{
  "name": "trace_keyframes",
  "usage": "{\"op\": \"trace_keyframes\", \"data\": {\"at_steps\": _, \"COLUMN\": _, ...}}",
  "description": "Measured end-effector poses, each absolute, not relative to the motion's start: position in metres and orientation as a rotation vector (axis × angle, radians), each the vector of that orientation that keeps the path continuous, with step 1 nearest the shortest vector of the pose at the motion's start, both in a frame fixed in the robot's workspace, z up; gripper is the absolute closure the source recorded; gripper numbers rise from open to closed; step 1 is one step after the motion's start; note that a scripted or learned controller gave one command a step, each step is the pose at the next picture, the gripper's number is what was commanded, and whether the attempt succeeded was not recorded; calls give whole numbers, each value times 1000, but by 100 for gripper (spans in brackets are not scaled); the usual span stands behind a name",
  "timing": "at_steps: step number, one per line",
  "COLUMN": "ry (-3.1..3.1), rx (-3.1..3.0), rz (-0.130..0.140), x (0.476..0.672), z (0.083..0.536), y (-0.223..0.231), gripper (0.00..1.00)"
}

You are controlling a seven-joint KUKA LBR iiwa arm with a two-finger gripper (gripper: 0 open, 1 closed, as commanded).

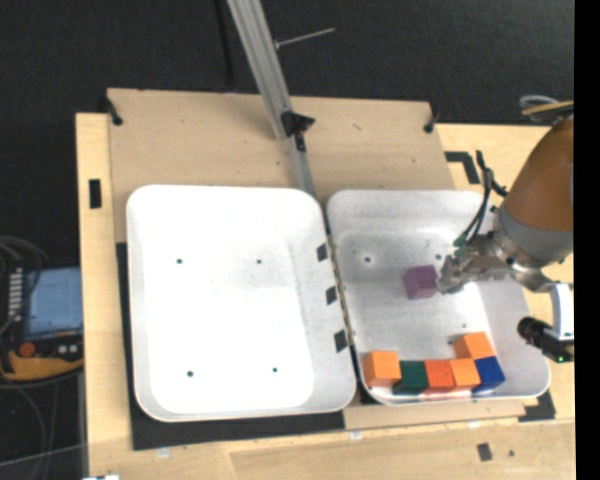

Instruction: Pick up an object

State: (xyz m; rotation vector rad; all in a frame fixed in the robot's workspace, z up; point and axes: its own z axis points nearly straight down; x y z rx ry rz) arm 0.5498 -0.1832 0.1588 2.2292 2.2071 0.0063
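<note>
I see the arm (540, 203) reaching in from three o'clock over the right bin (380, 218), its orange band above the grey wrist. The gripper (454, 274) sits low at the bin's middle, right beside a purple block (419, 282) that lies just to its nine o'clock side. From here I cannot tell whether it touches the block, nor how far the gripper is open; that part is too small and dark to read, and I see nothing clearly held.

Along the right bin's six o'clock wall I have a row of blocks packed together: an orange block (383, 366) at the nine o'clock end, then a green block (413, 376), another orange one (439, 374), and a blue block (489, 371) at the three o'clock end, with one more orange piece (473, 347) stacked just behind. The purple block lies well apart from that row, toward twelve o'clock.

The left bin (230, 298) sits touching the right one on the surface (380, 118).
</note>
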Motion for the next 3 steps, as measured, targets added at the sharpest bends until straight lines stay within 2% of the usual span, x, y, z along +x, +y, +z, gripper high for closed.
{"op": "trace_keyframes", "data": {"at_steps": 2, "ry": 2222, "rx": 2214, "rz": 5, "x": 557, "z": 237, "y": -191, "gripper": 100}}
{"op": "trace_keyframes", "data": {"at_steps": 3, "ry": 2229, "rx": 2215, "rz": 0, "x": 574, "z": 228, "y": -138, "gripper": 100}}
